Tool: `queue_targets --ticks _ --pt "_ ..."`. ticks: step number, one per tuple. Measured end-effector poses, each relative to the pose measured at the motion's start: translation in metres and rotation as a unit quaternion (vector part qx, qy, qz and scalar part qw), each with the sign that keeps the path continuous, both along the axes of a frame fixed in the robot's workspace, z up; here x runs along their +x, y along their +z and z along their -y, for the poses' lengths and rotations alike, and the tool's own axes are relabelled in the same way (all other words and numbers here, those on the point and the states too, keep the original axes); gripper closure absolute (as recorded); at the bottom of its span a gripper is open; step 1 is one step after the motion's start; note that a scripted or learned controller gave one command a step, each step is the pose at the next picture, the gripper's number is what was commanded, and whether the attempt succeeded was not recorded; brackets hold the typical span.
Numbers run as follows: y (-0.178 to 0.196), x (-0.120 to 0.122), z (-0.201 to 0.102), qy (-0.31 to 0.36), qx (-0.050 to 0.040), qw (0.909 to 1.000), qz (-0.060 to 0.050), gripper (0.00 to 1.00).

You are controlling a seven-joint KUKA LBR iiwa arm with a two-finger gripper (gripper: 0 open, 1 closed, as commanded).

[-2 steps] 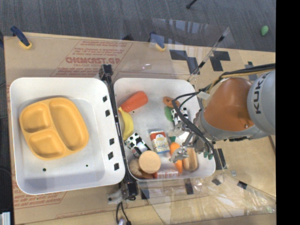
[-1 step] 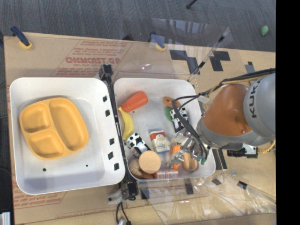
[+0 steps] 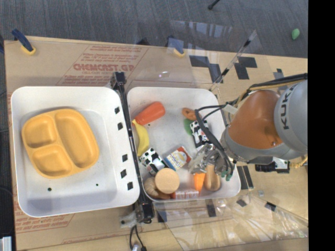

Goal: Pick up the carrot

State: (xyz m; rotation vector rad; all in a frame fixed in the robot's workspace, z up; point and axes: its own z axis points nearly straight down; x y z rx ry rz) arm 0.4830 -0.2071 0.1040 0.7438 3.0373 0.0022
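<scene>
Two shallow white bins sit side by side on the counter (image 3: 172,72), their inner walls nearly touching along a black divider strip. The left bin (image 3: 31,197) holds one yellow three-compartment tray (image 3: 59,141), set toward its left half; bare white floor runs along the bin's right side and near edge, leaving plenty of open room there.

The right bin (image 3: 167,95) is crowded along its near edge and left wall. One carrot (image 3: 150,113), orange-red and lying at a slant, rests in the upper left part of this bin, close to the left wall, with open white floor to its right and beyond it. Just below it one banana (image 3: 141,138) lies along the left wall. Near the front sit one black-and-white spotted toy (image 3: 150,159), one small printed carton (image 3: 178,157) and one round tan disc (image 3: 167,181) over a brown cookie-like piece. One small orange piece (image 3: 199,181) lies against the near wall. One orange-and-green toy (image 3: 188,118) lies further back in the middle.

The gripper (image 3: 211,172) is low in the bin's near right corner, well apart from the carrot, just beside the small orange piece and hard against the right wall. A tan object stands between or beside its fingers; I cannot tell whether they are spread or closed. The grey arm (image 3: 261,127) with its orange band overhangs the bin's right rim.
</scene>
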Motion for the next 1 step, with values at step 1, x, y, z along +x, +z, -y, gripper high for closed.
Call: queue_targets --ticks 1 --pt "0.0514 -0.0040 0.0030 0.065 -0.0007 0.9979 -0.005 1.00"
